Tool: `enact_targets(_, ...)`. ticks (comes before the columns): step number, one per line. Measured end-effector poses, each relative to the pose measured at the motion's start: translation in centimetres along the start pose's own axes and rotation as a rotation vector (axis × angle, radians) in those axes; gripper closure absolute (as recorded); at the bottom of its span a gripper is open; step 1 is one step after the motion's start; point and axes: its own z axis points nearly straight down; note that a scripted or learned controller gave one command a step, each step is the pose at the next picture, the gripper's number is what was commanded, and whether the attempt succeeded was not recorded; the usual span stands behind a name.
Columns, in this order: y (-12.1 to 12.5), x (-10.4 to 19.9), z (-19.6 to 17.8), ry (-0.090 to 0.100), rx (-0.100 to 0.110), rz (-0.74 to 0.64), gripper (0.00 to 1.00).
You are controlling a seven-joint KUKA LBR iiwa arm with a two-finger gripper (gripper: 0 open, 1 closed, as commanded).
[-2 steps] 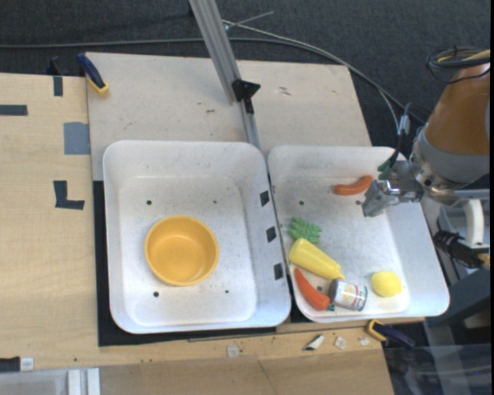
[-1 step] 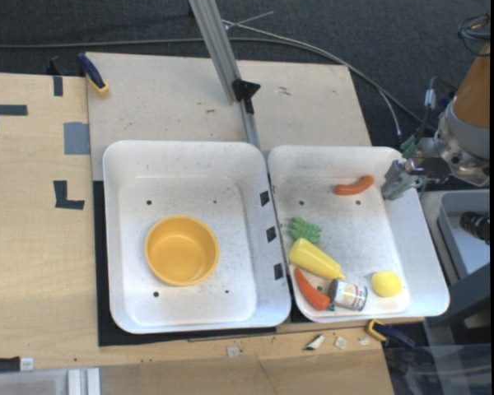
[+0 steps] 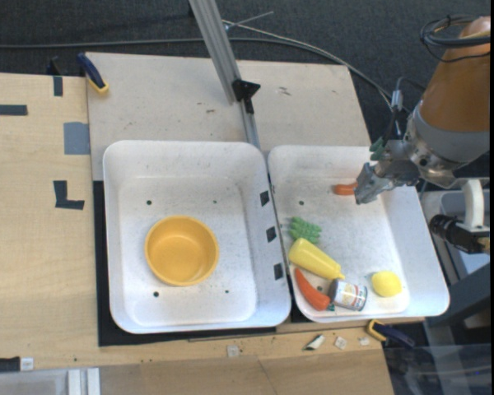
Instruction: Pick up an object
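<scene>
My gripper [image 3: 369, 189] hangs over the far right part of the right bin [image 3: 412, 220], its tips just right of a small orange piece [image 3: 343, 190] lying on the bin floor. Nothing shows between the tips. Nearer the front of that bin lie a green leafy toy [image 3: 305, 229], a yellow bottle-shaped object [image 3: 315, 259], an orange-red carrot-like object [image 3: 310, 290], a small jar with a dark lid [image 3: 348, 295] and a yellow lemon-like ball [image 3: 386, 283]. A yellow bowl [image 3: 181, 250] sits in the left bin [image 3: 123, 220].
A slanted metal pole [image 3: 222, 52] rises behind the bins, with cables running across the bench's back. A blue and yellow clamp [image 3: 92, 72] sits at the back left, another [image 3: 384, 332] at the front right. Dark tape marks spot the wooden bench on the left.
</scene>
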Motion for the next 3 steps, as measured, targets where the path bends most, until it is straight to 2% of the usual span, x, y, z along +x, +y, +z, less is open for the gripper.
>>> enact_targets(1, 0.0, 5.4, 2.4, 0.001, 0.006, -0.001, 1.0)
enact_targets(3, -1.6, 14.7, 3.7, 0.0, 0.008, -0.001, 1.0)
